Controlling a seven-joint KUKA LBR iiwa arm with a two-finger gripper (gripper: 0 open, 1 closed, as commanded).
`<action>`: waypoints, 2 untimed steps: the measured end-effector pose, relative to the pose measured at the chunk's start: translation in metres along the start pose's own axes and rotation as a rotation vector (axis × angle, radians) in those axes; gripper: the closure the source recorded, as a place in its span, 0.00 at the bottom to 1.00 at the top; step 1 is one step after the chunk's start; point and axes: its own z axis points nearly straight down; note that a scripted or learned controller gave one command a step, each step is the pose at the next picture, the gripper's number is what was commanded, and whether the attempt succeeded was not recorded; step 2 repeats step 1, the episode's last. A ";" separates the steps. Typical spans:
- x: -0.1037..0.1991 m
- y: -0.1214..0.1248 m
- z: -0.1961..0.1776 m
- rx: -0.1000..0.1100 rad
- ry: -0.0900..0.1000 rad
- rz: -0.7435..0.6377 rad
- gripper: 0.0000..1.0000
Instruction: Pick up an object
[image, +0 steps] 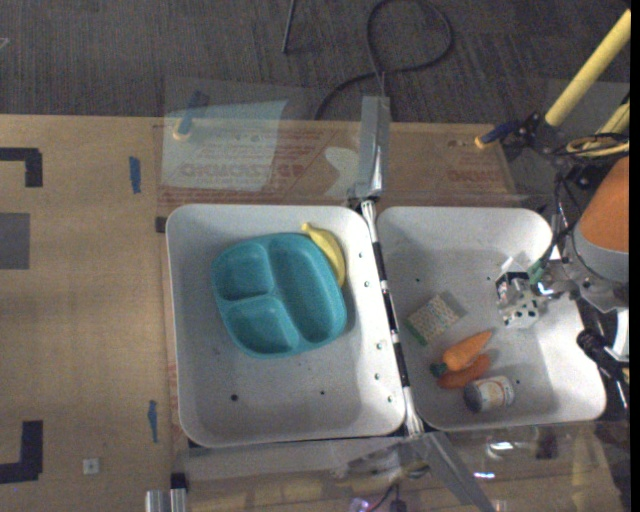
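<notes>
I take the right bin (440, 235) as my landmark and work down in size from there. Beyond its left wall sits the left bin (200, 330), and in it a teal divided plate (280, 293) with a yellow banana (330, 250) tucked against the plate's far right edge — both well apart from where I am working. My arm (605, 225) comes in over the right bin's right rim, and my gripper (518, 298) hangs low above the bin floor in its right half, roughly midway between the near and far walls. I cannot tell how my tool is set from up here; nothing shows as held in it. So I judge this the approach step: I have no object yet. The nearest candidates lie toward the bin's near side, left of my gripper. The orange carrot (468, 351) is the largest, its long axis slanting from near-left to far-right, the tapered tip aimed up toward my gripper and the green stub end toward the near-left. A second, redder vegetable (462, 378) lies just beside it on the near side, on much the same slant. A small can (490, 393) lies near the bin's near wall, and a checked packet (433, 317) lies flat toward the bin's middle. The next move calls for shifting toward the near-left, turning my wrist to close across the carrot's width — not along it — and coming down cleanly clear of its neighbour.
</notes>
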 end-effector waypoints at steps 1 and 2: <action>0.071 0.025 -0.138 0.006 0.002 0.069 1.00; 0.071 0.025 -0.138 0.006 0.002 0.069 1.00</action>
